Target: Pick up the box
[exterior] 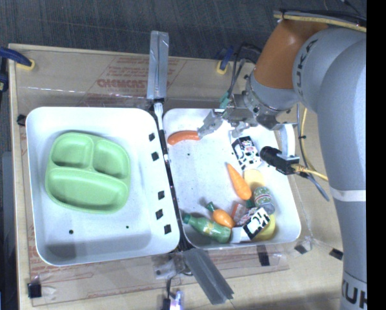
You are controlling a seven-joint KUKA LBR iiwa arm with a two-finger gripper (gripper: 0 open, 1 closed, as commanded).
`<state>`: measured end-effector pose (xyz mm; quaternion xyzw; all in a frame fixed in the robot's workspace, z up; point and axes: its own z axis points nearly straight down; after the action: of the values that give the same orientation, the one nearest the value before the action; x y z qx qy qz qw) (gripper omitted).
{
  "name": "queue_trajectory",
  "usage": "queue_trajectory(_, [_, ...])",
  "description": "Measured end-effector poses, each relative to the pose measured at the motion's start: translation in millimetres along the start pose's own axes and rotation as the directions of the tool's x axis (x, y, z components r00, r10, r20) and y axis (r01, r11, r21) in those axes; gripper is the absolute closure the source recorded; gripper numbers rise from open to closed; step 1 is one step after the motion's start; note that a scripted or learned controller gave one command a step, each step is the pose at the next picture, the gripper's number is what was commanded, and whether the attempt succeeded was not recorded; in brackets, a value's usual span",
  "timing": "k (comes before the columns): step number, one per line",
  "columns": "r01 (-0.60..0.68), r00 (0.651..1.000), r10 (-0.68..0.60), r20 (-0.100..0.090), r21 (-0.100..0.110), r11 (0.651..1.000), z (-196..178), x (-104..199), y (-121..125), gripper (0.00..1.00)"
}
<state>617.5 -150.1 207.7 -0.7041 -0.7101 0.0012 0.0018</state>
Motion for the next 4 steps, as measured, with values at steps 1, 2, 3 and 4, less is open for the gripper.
queue_trajectory(1, [-0.313,0.95,0.313,0.0,0.001,0.95,117,-59,-27,0.0])
queue_trajectory(2, [-0.308,0.951,0.308,-0.002,0.003,0.951,107,-58,-26,1.0])
queue_trajectory(3, [0.275,0.961,-0.275,0.0,0.0,0.961,116,-27,-24,1.0])
queue_trajectory(4, [0.402,0.916,-0.402,0.002,-0.002,0.916,116,-60,-91,1.0])
